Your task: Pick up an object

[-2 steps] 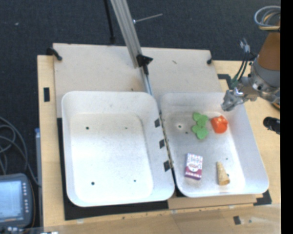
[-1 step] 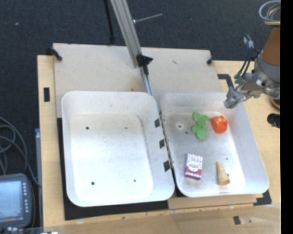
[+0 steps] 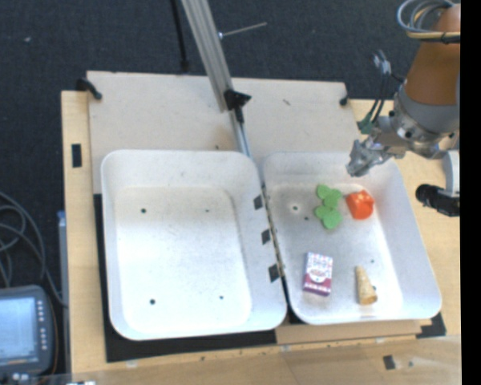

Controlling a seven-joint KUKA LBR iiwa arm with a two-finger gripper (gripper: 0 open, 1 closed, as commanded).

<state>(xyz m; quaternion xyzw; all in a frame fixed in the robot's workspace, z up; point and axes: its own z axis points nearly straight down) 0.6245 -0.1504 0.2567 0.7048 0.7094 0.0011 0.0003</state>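
Observation:
The right bin [image 3: 401,215] holds a green lumpy toy [image 3: 329,207], an orange-red round object [image 3: 360,204], a small pink and white carton [image 3: 318,273] and a tan cone-like piece [image 3: 365,285]. My gripper [image 3: 359,165] hangs over the bin's far edge, just above and behind the orange-red object, with nothing visibly between its fingers. Whether the fingers are apart is too small to tell.
The left bin [image 3: 120,215] sits beside the right one, with a divider strip [image 3: 268,231] between them. A slanted metal pole [image 3: 212,50] rises behind the bins. A tablet screen [image 3: 12,327] lies off the bench at the lower left.

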